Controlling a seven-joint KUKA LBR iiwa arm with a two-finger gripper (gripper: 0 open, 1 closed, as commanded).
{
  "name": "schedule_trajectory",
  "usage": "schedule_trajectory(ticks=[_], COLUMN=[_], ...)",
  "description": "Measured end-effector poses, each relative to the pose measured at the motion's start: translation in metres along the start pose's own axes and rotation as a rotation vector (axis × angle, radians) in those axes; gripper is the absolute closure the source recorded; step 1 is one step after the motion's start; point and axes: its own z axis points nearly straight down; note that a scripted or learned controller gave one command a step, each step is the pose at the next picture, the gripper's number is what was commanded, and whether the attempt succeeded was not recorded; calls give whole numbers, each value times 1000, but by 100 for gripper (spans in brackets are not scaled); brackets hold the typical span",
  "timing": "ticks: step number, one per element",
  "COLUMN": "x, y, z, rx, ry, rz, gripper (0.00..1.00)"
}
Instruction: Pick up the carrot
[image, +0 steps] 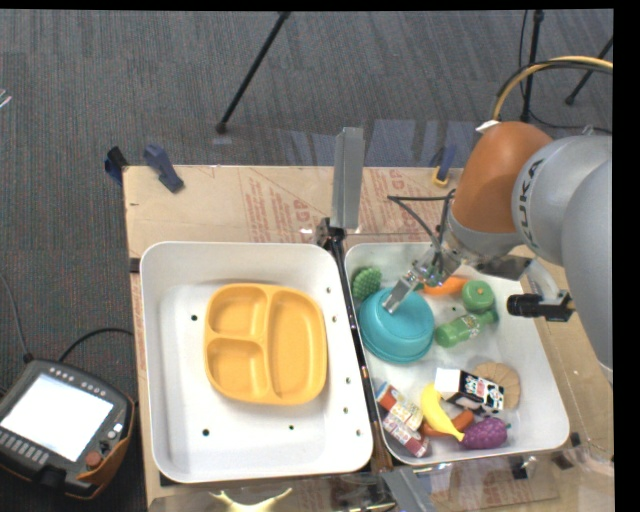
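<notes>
The carrot (449, 286) is a small orange piece lying at the back of the right bin (548, 390), just behind the teal bowl (398, 325). Its left end is hidden behind the wrist. My gripper (404, 291) hangs low over the bowl's back rim, immediately left of the carrot and slanting down to the left. The view does not show the carrot held in it. The arm's orange band (497, 180) sits above and to the right.
In the right bin, a green bumpy toy (366, 281) lies left of the bowl. A green fruit (478, 296) and a green bottle (460, 329) lie to the bowl's right. A banana (438, 408), purple grapes (484, 433) and small boxes (400, 415) crowd the front. The left bin (170, 300) holds a yellow divided plate (266, 342).
</notes>
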Motion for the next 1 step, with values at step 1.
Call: schedule_trajectory(ticks=[1], x=[19], y=[-40], z=[-1], rx=[-9], ry=[1], rz=[257], gripper=[0])
